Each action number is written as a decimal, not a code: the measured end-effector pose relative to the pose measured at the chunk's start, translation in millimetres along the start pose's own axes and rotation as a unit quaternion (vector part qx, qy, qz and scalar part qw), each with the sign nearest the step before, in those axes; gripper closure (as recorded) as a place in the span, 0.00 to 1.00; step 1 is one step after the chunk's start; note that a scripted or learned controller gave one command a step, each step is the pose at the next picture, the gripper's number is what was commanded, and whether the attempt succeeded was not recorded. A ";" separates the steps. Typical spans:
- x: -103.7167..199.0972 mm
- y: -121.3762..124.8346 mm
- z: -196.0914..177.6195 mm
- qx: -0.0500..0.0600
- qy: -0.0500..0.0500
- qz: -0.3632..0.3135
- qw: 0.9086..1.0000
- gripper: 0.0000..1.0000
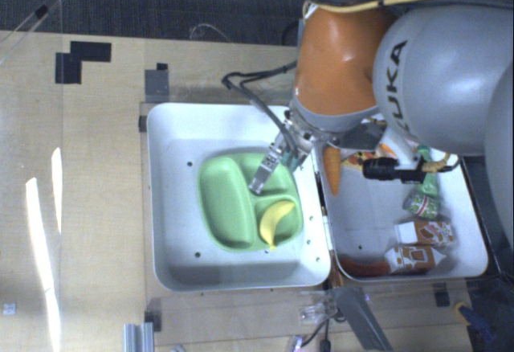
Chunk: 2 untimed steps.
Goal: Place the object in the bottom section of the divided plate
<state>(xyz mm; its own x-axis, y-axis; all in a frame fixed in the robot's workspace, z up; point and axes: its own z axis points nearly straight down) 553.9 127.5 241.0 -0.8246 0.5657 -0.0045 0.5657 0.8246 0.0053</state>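
The right white bin holds an orange carrot, a green packet and two brown-and-white cartons near its lower wall. Black tape marks lie on the pale wooden surface, up beyond the left bin

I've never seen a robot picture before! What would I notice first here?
The big grey and orange robot arm fills the top right and leans over the bins. Its pincer hangs above a bright green divided plate in the left bin, where a yellow banana lies in the plate's lower right section. The right bin holds a carrot and small packages.
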 end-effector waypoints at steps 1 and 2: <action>0.0 0.0 0.0 0.000 0.000 0.000 1.000 0.00; -26.0 92.4 86.4 0.000 0.001 0.045 0.999 0.00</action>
<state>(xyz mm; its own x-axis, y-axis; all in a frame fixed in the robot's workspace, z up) 628.2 189.1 155.3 -0.7710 0.6368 -0.0028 0.6368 0.7710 0.0051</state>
